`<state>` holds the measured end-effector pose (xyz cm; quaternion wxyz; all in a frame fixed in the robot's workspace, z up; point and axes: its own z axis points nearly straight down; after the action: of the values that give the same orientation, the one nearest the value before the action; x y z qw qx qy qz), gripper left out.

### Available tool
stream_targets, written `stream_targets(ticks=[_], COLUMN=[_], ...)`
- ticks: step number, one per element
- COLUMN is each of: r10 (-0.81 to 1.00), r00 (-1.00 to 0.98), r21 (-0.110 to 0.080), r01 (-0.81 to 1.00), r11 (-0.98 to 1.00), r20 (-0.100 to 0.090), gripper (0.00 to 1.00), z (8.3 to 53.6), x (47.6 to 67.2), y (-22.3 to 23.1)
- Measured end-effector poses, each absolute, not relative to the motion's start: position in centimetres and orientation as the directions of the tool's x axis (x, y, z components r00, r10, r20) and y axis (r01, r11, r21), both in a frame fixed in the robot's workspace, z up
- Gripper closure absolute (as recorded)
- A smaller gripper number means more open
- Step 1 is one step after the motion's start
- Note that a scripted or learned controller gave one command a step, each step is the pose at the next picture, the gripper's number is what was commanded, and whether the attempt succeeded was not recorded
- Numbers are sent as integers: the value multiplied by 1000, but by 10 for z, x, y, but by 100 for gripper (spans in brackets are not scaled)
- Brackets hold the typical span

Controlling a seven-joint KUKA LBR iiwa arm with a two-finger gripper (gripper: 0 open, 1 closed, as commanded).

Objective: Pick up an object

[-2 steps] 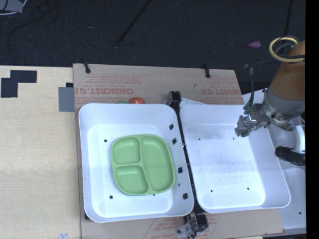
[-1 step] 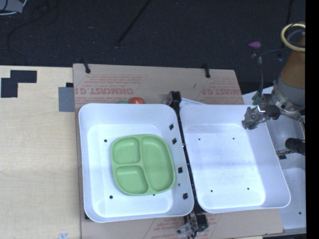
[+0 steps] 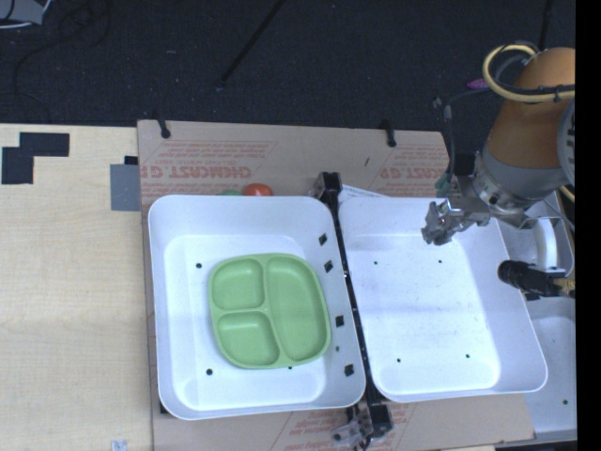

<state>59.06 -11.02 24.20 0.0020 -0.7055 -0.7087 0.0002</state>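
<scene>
— since the job is just to pick up an object, where would the arm even find one?

— the green divided plate is the plain candidate. it lies flat on the floor of the left bin, a little below the middle of the frame, so its raised rim is probably the only part to pinch.

— and the gripper?

— at the upper right of the frame, over the far edge of the right bin, well apart from the plate. nothing shows between the fingers. whether they are spread or closed, i cannot tell; they are small and dark against the bin wall.

— why would it sit there?

— my guess is that the arm reaches in from the right, so that corner is simply its near side, a spot before or between tries.

— anything else about?

— a small red and orange thing peeks over the top wall of the left bin, seemingly outside it on the cardboard sheet that lies over the bench. too hidden to name.
</scene>
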Motion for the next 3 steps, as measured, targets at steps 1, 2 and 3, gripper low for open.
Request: stream_targets(ticks=[1,2,3], r10=[1000,1000,1000], r00=[-3,-5,-5], r21=[-5,-5,-3], r01=[1000,1000,1000], r11=[3,5,5], r20=[2,3,2], gripper=[100,100,100], z=[236,229,235], x=[579,570,567], y=[-67,-6,40])
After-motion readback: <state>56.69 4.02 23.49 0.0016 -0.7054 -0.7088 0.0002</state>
